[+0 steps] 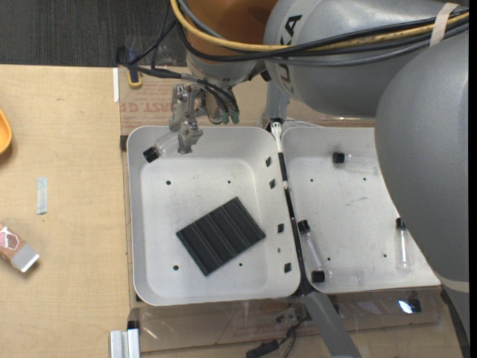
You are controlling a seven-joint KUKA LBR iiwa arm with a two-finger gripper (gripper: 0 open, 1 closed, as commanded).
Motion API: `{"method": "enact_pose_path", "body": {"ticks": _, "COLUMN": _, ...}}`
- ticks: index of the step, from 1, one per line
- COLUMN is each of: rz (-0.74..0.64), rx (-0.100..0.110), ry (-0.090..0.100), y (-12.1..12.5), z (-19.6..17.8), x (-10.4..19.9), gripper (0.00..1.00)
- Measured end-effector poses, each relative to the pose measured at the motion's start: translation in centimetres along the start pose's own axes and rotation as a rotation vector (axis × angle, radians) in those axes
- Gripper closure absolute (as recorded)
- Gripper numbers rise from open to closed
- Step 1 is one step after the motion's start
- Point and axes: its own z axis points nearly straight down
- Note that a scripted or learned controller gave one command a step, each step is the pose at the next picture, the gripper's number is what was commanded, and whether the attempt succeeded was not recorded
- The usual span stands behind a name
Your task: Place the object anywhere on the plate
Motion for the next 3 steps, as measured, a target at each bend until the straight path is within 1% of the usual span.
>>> {"method": "enact_pose_path", "body": {"ticks": 1, "rz": -0.521, "rx": -0.002, "ry": -0.002, "y": 0.2, "z": -2.3, "x": 1.0, "gripper": 1.00}}
{"method": "enact_pose_path", "body": {"ticks": 2, "rz": -0.624, "rx": -0.001, "ry": -0.002, "y": -0.7, "z": -5.6, "x": 0.1, "gripper": 1.00}}
{"method": "enact_pose_path", "body": {"ticks": 3, "rz": -0.689, "rx": -0.002, "ry": -0.001, "y": -0.7, "z": -8.1, "x": 0.1, "gripper": 1.00}}
